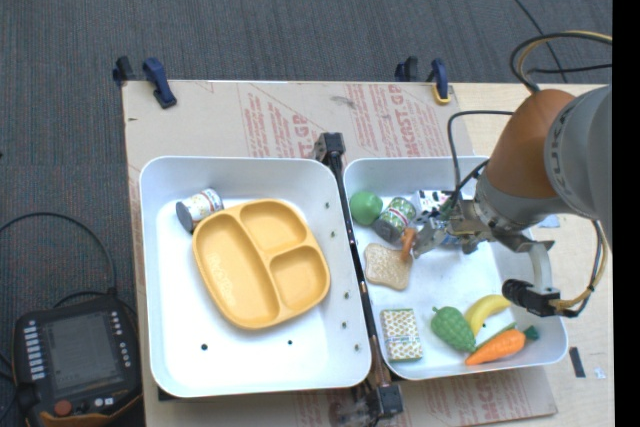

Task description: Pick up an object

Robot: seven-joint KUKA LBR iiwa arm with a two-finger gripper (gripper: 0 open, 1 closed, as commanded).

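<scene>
Grey metal of the hand (425, 237) is hanging low in the right bin (455, 370), beside the small can (397, 216) and above the toast slice (386, 266); I cannot tell its state. The green ball (365, 207) is lying near. It should be descending straight onto one object, avoiding neighbours.

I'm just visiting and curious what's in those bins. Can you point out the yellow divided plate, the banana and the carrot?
yellow divided plate (262, 261): camera view, on the ridge between its compartments.
banana (487, 310): camera view, middle of its curved body.
carrot (496, 347): camera view, middle of the orange root.
</scene>
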